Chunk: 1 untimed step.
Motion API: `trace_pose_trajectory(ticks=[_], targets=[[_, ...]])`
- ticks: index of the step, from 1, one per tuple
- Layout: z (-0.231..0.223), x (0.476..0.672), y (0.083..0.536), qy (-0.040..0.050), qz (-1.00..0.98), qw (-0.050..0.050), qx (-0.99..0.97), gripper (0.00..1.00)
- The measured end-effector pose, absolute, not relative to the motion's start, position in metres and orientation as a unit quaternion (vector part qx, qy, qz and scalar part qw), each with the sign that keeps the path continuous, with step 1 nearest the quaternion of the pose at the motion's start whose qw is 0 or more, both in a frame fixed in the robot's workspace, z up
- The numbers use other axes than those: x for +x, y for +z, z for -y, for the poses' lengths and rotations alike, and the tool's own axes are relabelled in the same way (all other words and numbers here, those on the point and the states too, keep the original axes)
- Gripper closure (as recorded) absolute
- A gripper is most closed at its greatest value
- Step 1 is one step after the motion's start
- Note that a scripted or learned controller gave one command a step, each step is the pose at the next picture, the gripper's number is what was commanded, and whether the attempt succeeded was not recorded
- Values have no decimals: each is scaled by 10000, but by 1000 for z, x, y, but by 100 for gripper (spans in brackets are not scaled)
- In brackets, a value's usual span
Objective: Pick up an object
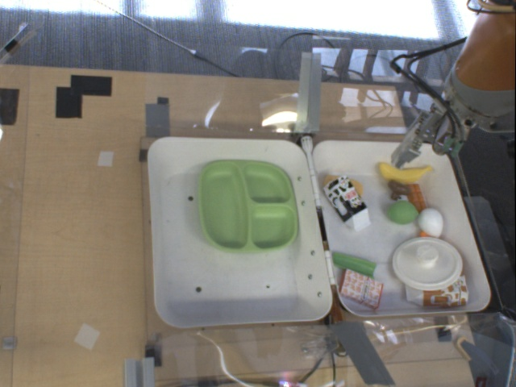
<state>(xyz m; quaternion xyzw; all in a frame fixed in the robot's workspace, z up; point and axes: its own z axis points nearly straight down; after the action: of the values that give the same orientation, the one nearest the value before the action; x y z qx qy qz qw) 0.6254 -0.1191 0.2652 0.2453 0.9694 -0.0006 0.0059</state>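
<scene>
1 banana (405,172) lies in the right bin (476,248), long axis running left-right, just below the gripper (413,146), whose grip state I cannot tell, near 1 green ball (401,212) and 1 egg (431,222).

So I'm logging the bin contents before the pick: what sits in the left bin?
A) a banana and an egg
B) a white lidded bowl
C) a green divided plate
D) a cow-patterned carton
C: the green divided plate lies alone in the left bin, while the banana, egg, white lidded bowl and cow-patterned carton are all in the right bin.
</scene>
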Motion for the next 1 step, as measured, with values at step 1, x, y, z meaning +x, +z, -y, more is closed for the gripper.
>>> trace_pose_trajectory(ticks=[1], targets=[[115,626,264,6,-9702,51,2424,0]])
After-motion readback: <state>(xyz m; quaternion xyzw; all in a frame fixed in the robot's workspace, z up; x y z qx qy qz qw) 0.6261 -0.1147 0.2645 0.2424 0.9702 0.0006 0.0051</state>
